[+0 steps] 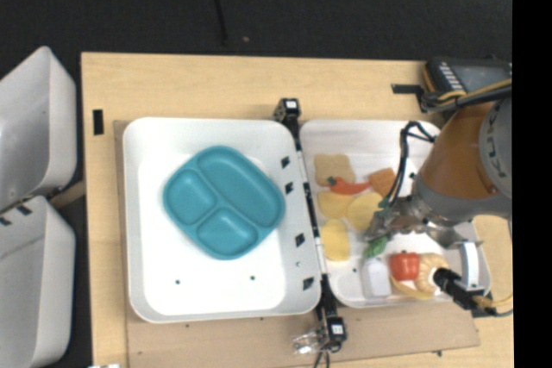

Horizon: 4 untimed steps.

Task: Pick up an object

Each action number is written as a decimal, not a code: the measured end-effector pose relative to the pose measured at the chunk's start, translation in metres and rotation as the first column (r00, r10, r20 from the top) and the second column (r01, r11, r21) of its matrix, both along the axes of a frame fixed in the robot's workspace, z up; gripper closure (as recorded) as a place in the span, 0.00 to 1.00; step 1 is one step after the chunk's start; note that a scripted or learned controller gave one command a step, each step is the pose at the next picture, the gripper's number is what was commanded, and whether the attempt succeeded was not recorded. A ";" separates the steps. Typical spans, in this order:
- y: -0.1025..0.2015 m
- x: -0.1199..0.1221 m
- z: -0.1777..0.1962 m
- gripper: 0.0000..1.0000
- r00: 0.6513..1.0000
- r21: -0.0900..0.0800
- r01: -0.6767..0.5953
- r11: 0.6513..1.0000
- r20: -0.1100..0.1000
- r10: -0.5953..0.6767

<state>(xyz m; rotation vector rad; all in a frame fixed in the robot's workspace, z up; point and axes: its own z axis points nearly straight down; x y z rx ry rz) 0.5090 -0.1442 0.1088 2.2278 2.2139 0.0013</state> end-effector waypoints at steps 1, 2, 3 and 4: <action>-0.006 -0.007 0.056 1.00 1.000 -0.002 0.000 1.000 0.003 0.000; -0.008 -0.004 0.119 1.00 1.000 -0.002 -0.009 1.000 0.005 0.009; -0.009 -0.003 0.131 1.00 1.000 -0.001 -0.010 1.000 0.000 0.010; 0.026 0.037 0.141 1.00 1.000 0.000 -0.013 1.000 0.001 0.013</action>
